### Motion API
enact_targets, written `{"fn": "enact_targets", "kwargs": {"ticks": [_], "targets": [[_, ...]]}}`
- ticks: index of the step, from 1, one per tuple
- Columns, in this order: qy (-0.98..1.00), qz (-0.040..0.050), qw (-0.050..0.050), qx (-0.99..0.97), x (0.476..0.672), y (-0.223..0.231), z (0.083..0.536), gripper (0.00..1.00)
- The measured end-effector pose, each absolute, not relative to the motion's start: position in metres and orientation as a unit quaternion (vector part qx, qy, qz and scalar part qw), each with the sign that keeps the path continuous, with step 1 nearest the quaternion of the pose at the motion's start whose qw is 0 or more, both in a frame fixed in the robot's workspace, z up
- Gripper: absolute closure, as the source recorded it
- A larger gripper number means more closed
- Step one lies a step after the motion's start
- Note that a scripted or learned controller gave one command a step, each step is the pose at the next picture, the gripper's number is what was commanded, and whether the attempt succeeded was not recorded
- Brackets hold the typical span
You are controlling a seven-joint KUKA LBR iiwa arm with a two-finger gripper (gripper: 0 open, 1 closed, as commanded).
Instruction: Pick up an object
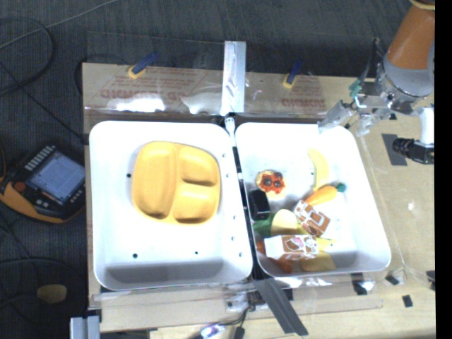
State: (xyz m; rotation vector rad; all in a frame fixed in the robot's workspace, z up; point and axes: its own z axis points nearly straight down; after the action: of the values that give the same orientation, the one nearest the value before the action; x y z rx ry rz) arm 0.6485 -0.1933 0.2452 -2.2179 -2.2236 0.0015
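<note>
Jaws point(337, 121): upper right of frame, above the right bin's point(367, 189) far corner; whether wide or narrow cannot be told; nothing seen between them.
Candidates, right bin: banana point(320, 167), carrot point(325, 193), round orange toy point(270, 181), black block point(258, 204), small cartons point(311, 219), heaped lower centre.
Left bin point(113, 260): yellow sectioned tray point(175, 181).
Step, judged: approach, no pick begun. Next move calls for descent onto a chosen item; the banana lies nearest and apart.

At the left edge of the frame, an orange-and-black handheld pendant with a grey screen point(48, 183) lies on the dark carpet floor point(42, 62). Two blue-and-yellow clamps point(143, 64) point(294, 75) grip the upper edge of the pale wooden counter point(409, 224).
</note>
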Motion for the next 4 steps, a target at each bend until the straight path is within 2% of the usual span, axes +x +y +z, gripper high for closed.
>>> {"fn": "enact_targets", "kwargs": {"ticks": [1,2,3,4], "targets": [[-0.795,-0.0001,0.000,-0.607,0.642,-0.157,0.096,0.00],[-0.825,-0.0009,-0.008,-0.565,0.592,-0.136,0.091,0.00],[-0.787,-0.0025,-0.004,-0.617,0.634,-0.152,0.089,0.00],[-0.862,-0.0003,-0.012,-0.506,0.550,-0.130,0.093,0.00]]}}
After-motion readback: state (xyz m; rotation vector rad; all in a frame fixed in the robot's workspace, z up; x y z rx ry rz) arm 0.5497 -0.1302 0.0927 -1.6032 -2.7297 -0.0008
